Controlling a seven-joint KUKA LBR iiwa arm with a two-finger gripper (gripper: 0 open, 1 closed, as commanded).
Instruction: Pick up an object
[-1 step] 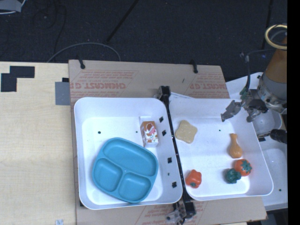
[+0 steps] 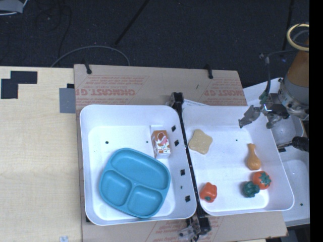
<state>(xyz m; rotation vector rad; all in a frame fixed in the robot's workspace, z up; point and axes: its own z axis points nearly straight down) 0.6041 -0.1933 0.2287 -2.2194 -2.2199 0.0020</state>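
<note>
The right bin (image 2: pixel 229 116) holds a beige slice of bread (image 2: pixel 200 142), an orange gourd-shaped toy (image 2: pixel 253 158), a red pepper (image 2: pixel 208 191), a red tomato (image 2: pixel 262 180) and a small teal-green item (image 2: pixel 249 189). In the left bin (image 2: pixel 96 135) lie a blue divided plate (image 2: pixel 133 183) and a small red and white carton (image 2: pixel 161 143). My gripper (image 2: pixel 258 121) hangs over the right bin's far right corner, above and behind the gourd toy. It is open, with nothing between its fingers.
A black divider (image 2: pixel 182 155) runs between the two bins. Brown cardboard (image 2: pixel 151 84) lies under them. A pale wooden surface (image 2: pixel 35 155) extends to the left. The grey arm with its orange band (image 2: pixel 299 74) comes in at the right edge.
</note>
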